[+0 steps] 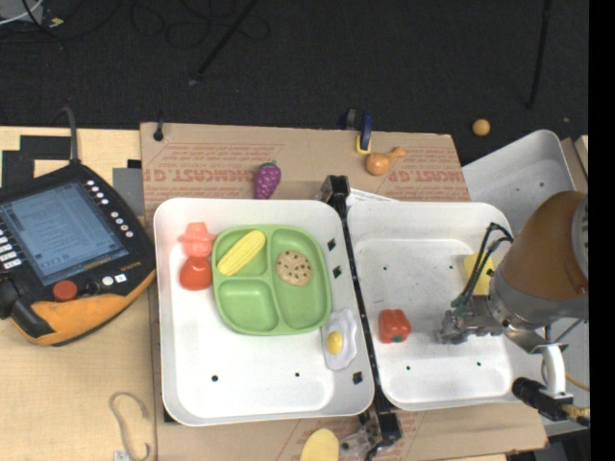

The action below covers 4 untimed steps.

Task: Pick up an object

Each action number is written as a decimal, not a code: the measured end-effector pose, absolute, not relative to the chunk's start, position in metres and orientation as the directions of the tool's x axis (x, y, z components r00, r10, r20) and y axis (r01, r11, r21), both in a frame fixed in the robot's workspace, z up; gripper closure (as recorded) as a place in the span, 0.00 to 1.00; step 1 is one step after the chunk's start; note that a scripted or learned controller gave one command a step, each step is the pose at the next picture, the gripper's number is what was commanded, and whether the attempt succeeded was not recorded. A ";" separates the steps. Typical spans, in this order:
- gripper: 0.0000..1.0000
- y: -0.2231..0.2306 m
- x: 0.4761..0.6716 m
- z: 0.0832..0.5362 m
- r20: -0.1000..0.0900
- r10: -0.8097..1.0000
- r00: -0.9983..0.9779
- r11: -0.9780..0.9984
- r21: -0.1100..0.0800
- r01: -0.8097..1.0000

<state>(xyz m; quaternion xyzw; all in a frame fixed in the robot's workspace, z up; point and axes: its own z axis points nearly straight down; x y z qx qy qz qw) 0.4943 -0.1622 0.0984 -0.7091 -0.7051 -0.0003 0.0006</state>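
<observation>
Red and small, the toy pepper [393, 326] lies on the floor of the right bin [423, 229], toward its left wall and well clear of anything else in there. I take it as my target. My gripper [455, 330] hangs low just to its right, near it but not touching, and I cannot tell from this slant how its tips are set. To do this well, I would shift left until I am centred over the pepper, come straight down, and only then close. A yellow object [477, 269] sits behind the wrist, apart from my path. Over in the left bin [192, 392], the green tray [252, 307] does not concern me.
</observation>
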 end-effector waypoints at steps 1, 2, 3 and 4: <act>1.00 -0.158 0.486 0.154 0.000 1.000 0.001 -0.001 0.001 1.000; 1.00 -0.160 0.497 0.204 0.000 1.000 0.000 0.000 0.002 1.000; 1.00 -0.161 0.498 0.229 0.000 1.000 0.000 0.000 0.001 1.000; 1.00 -0.109 0.511 0.237 0.002 1.000 -0.004 0.004 0.000 1.000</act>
